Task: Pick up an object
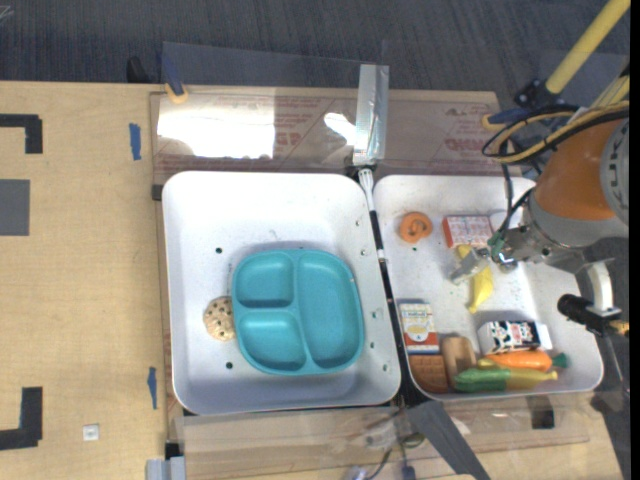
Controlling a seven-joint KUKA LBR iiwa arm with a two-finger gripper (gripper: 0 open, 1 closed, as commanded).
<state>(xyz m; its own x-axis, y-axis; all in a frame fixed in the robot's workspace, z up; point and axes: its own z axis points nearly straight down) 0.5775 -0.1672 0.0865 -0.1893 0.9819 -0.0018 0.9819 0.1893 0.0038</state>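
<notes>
End effector (478, 259), grip state unclear, hangs over the banana (482, 286), beside red carton (467, 231) and orange (415, 228).

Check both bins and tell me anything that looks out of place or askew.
One oddity: a cookie lies on the left bin floor against the teal divided tray, not in a compartment. In the right bin, the toy food is heaped untidily along the near edge. Nothing looks spilled or damaged.
</notes>
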